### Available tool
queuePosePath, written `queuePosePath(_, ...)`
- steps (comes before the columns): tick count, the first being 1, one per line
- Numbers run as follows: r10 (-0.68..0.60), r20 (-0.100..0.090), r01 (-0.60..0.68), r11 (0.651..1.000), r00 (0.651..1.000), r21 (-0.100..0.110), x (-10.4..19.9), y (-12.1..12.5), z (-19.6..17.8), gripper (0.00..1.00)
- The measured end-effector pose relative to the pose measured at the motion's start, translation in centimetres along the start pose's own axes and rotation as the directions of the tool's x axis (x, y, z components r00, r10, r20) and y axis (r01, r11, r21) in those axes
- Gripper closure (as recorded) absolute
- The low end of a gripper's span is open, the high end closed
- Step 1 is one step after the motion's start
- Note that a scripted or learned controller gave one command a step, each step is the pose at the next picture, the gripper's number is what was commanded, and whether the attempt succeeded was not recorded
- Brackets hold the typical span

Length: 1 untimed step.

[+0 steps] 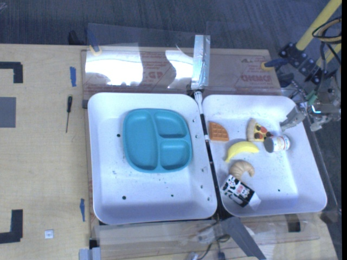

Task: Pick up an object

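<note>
Item 1. Gripper (290, 120): hangs over the far right part of the right bin (303, 196), reaching in from the right rim. Nothing is seen in its grasp. Whether it is open or closed cannot be told.

Item 2. Small white jar (277, 143) with a grey lid, lying on its side just beside and below the gripper. It is the nearest piece to it.

Item 3. Toy pizza slice (257, 130), just left of the jar and very close to it.

Item 4. Banana (242, 149), yellow and curved, below the pizza slice, near the bin's middle.

Item 5. Waffle (218, 131), orange-brown, near the bin's left wall, level with the pizza slice.

Item 6. Croissant (242, 168), tan, just below the banana.

Item 7. Black-and-white carton (238, 192), tilted, at the near left corner of the right bin, just below the croissant.

Item 8. Left bin (108, 199): holds one blue divided plate (158, 140) with three compartments, lying flat at its centre, well apart from the gripper.

Item 9. Bench (38, 161), light wood. A screwdriver (68, 112) lies on it left of the left bin. A clear plastic sheet (141, 64) stands behind the bins, with a silver tape strip (200, 61) at its right edge.
</note>
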State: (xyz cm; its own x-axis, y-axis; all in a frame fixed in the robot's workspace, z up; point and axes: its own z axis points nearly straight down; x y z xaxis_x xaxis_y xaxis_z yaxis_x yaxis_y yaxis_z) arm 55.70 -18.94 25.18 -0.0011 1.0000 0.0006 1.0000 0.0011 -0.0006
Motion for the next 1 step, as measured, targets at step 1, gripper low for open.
queuePosePath(1,0.027,-0.002,-0.027,1.000,1.000,0.008,5.65,0.85,9.64,0.00)
